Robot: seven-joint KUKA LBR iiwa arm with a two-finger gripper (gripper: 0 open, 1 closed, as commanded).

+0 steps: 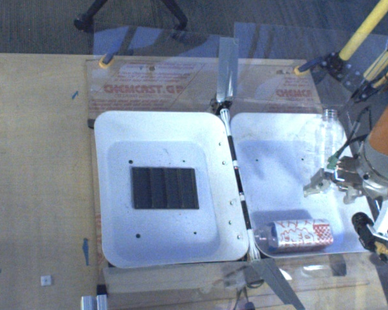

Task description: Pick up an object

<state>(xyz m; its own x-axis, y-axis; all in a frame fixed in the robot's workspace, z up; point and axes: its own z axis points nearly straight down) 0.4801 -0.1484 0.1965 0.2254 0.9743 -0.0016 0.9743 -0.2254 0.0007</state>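
A plastic bottle with a red-and-white patterned label [299,234] lies on its side along the front edge of the right bin [271,154]. A clear, see-through bottle [325,133] is at that bin's right side, its neck toward the back. A dark ribbed rectangular block [164,188] lies flat in the middle of the left bin [116,141]. My gripper [329,187] hangs over the right part of the right bin, just in front of the clear bottle and behind the labelled one. It is open with nothing between its fingers.
A metal divider [227,76] runs between the bins at the back. Yellow-handled tools [368,24] and black cables [355,124] crowd the back right corner by the arm. Bare wooden bench [32,173] stretches to the left.
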